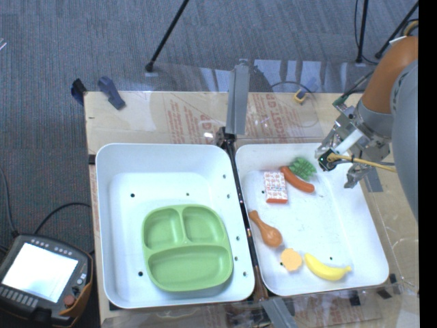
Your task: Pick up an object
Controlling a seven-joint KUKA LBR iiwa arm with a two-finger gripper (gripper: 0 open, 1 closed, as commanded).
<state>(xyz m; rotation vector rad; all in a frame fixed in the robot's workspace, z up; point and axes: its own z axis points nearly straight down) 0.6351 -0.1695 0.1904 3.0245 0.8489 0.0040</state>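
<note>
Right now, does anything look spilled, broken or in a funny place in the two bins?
Nothing stands out. The green divided plate lies flat in the left bin. The banana, drumstick, small box and sausage lie loose in the right bin, none looking damaged.

Left shallow white bin (109, 183): green compartmented plastic plate (188, 248) toward 6 o'clock. Right shallow white bin (345, 214): red-and-white packet (275, 186) at 10, red toy sausage (298, 179) at its 3, green leafy toy (302, 167) touching sausage's 12; brown toy drumstick (265, 229) at 8; orange slice (291, 260), yellow toy banana (326, 267) at 6.
</note>
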